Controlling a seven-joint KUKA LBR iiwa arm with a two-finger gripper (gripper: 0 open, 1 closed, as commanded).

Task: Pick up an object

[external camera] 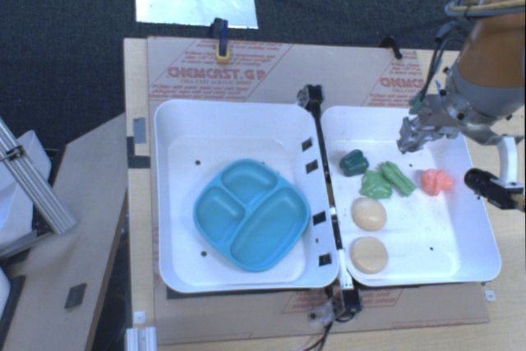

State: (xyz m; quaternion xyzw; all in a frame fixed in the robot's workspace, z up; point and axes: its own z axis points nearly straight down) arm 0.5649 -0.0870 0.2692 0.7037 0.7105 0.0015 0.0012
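The right bin (460, 255) holds a dark green pepper-like piece (353, 163), a light green leafy piece (386, 180), a pink crumpled piece (436, 181) and two pale egg-shaped pieces (369, 214) (369, 254). My gripper (408, 138) hangs over the back of the right bin, up and to the right of the dark green piece and apart from it. Nothing shows between its fingers.
The left bin (177, 136) contains a blue divided plate (250, 214). A black-clipped divider (322, 177) runs between the two bins. Cardboard (271, 70) lies under them, with a yellow clamp (222, 41) at the back edge.
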